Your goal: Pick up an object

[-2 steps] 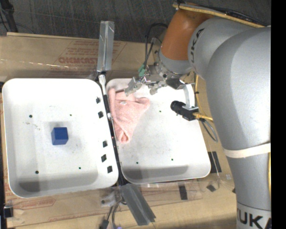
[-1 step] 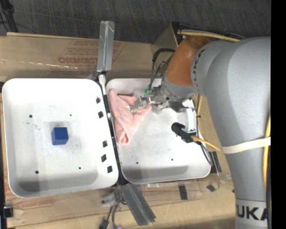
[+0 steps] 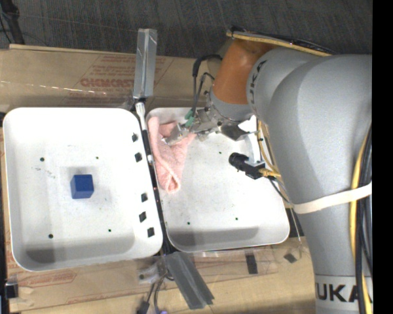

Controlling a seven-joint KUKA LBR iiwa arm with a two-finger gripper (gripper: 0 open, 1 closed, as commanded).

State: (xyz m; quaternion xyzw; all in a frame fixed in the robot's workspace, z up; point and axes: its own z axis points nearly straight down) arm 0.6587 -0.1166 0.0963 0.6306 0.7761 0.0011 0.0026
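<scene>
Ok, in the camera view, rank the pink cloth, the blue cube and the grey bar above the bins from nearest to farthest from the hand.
1. The pink cloth, on the left side of the right bin, right at the hand.
2. The grey bar, above the seam between the bins.
3. The blue cube, in the left bin, farthest.

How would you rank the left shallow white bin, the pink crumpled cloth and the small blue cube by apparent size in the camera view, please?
1. Left shallow white bin, plainly largest.
2. Pink crumpled cloth.
3. Small blue cube, smallest.
All lie at similar depth; no ties.
</scene>
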